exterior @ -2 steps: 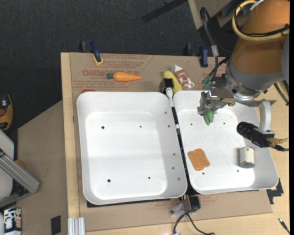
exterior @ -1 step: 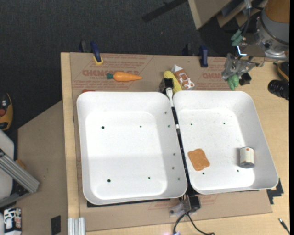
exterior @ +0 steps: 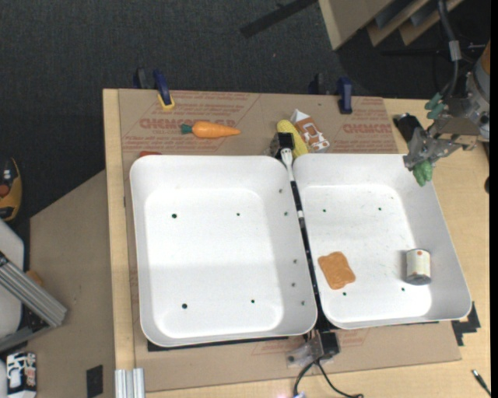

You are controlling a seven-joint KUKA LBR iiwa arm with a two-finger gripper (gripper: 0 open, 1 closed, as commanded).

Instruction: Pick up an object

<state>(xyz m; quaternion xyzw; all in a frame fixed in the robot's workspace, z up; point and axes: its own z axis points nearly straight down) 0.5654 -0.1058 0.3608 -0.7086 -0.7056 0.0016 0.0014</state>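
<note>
This is a robotics lab or test workshop rather than a home. The table (exterior: pixel 124 233) is a plain board topped with printed cardboard sheet (exterior: pixel 233 113), pinned down at its far edge by blue clamps (exterior: pixel 164 89), a makeshift rig. Two shallow white bins (exterior: pixel 148 233) sit side by side, fixed along a black joint, with cables (exterior: pixel 327 373) trailing off the near edge. Aluminium framing (exterior: pixel 27 291) stands at the left over dark carpet floor (exterior: pixel 70 47), and wooden shelving or crates (exterior: pixel 381 19) sit beyond. Toy food such as a plastic carrot (exterior: pixel 210 130) serves as test props
</note>
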